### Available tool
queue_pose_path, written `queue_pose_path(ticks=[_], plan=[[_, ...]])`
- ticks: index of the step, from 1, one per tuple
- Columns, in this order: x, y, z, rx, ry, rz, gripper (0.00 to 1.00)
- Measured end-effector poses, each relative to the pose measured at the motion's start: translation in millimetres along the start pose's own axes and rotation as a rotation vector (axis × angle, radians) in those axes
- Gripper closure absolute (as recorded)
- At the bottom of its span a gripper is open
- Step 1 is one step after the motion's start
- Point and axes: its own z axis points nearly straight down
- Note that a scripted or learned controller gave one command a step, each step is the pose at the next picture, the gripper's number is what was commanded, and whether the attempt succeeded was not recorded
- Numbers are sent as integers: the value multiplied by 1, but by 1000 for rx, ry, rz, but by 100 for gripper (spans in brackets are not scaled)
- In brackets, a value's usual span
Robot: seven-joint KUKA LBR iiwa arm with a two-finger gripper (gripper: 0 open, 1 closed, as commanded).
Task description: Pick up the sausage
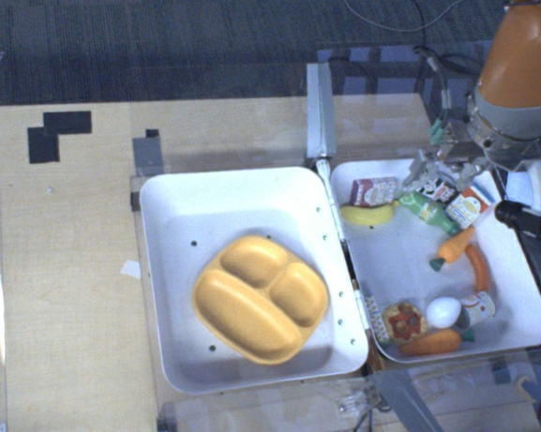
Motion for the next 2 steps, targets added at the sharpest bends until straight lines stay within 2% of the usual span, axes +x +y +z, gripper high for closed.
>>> queue_pose_path(ticks=[1, 2], plan=[[-72, -41, 81, 1, -1, 75, 0], [-91, -49, 153, -2, -1, 188, 0]])
